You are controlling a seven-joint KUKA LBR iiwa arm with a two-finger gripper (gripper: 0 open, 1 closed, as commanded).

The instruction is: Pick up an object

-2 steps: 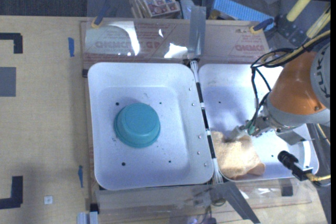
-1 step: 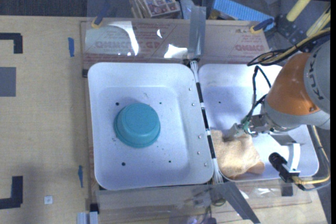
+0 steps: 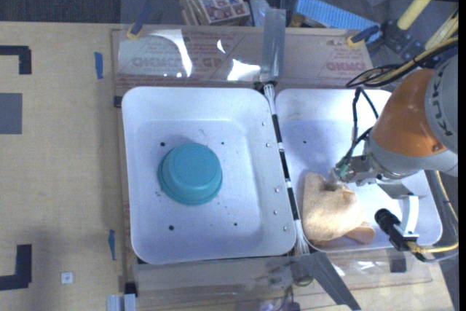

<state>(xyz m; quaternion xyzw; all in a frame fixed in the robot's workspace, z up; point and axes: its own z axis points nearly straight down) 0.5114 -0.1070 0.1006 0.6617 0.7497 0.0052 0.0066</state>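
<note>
A teal upturned bowl (image 3: 191, 172) sits in the middle of the left bin (image 3: 145, 113). A tan, bread-like soft object (image 3: 329, 218) lies at the front left of the right bin (image 3: 306, 109). My gripper (image 3: 342, 182) is down at the upper edge of the tan object, touching or just above it. The orange-banded wrist (image 3: 408, 124) hangs over the right bin and hides its right half.
A black and white fitting (image 3: 397, 226) on the arm sits near the right bin's front edge. A metal divider (image 3: 280, 156) runs between the bins. Clear panels stand behind them, with boxes and clutter on the floor beyond.
</note>
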